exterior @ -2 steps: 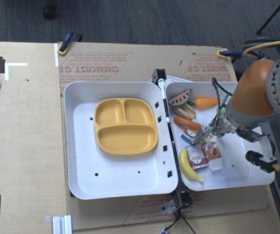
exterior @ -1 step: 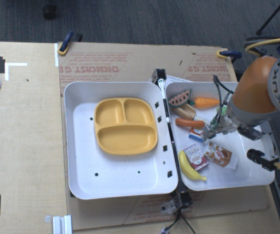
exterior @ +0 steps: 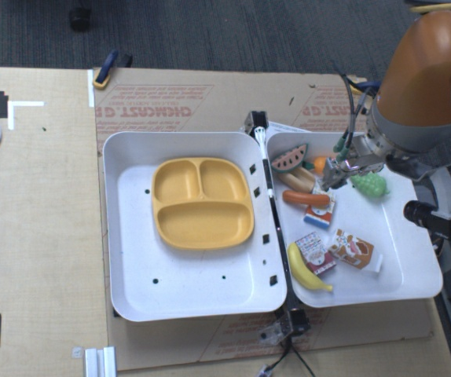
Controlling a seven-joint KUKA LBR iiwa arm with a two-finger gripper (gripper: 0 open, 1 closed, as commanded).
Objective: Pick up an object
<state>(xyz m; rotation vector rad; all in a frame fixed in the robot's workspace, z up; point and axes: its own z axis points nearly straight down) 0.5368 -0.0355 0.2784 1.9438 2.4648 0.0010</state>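
Camera view: claw (exterior: 337, 170) low in right bin (exterior: 414, 277), beside green toy (exterior: 369, 184), above sausage (exterior: 306, 199). Finger spread impossible to tell. Yellow plate (exterior: 203, 203) in left bin (exterior: 131, 234).

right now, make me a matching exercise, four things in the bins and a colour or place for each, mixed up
Things:
1. divided plate
2. banana
3. bumpy toy
4. hot dog

Descriptions:
A. green, beside the end effector
B. red, middle of the right bin
C. yellow, lying alone in the left bin
D. yellow, near front edge of the right bin

Pairs: 1-C, 2-D, 3-A, 4-B
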